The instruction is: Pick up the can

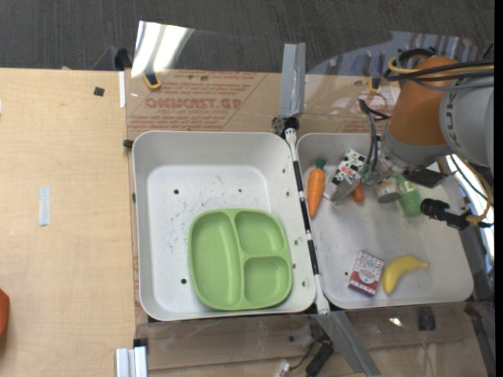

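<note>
One hand (376,181) hangs beside the carrot (315,188).

Objects crowd the upper part of the right white bin (452,293): an orange plastic carrot (314,191), a black-and-white spotted carton (348,167) and a green plastic bottle (409,198) lie close together. Bare floor stretches mid-bin, above a small red-and-white box (365,272) and a yellow banana (403,271) at lower right.
</note>
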Tool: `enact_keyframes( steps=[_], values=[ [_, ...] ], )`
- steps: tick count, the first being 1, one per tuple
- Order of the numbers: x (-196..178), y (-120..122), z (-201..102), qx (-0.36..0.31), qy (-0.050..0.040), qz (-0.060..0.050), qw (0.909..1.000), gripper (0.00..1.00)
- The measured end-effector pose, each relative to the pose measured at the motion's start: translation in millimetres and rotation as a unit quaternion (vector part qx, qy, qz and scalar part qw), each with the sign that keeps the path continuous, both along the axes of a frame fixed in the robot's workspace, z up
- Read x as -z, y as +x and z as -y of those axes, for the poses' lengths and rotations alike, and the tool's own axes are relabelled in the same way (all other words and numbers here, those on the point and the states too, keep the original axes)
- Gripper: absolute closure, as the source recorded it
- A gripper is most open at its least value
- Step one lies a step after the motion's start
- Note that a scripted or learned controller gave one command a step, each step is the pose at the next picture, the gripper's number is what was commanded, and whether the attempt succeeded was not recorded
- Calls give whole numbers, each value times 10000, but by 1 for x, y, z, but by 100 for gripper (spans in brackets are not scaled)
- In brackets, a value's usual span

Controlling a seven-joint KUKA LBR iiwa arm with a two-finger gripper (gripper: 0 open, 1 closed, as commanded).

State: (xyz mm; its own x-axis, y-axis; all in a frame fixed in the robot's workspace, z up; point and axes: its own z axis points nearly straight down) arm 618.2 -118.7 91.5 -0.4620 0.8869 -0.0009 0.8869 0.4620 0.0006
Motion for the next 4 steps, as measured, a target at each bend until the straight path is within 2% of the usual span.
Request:
enact_keyframes(
  steps=[1,2,3,4],
  values=[
    [-9,0,2,19,-4,8,10000,100],
    [-118,25,-51,-7,-4,6,10000,100],
    [-117,25,-51,-7,-4,2,10000,0],
    [-14,1,-17,77,-2,-5,10000,0]
  ],
)
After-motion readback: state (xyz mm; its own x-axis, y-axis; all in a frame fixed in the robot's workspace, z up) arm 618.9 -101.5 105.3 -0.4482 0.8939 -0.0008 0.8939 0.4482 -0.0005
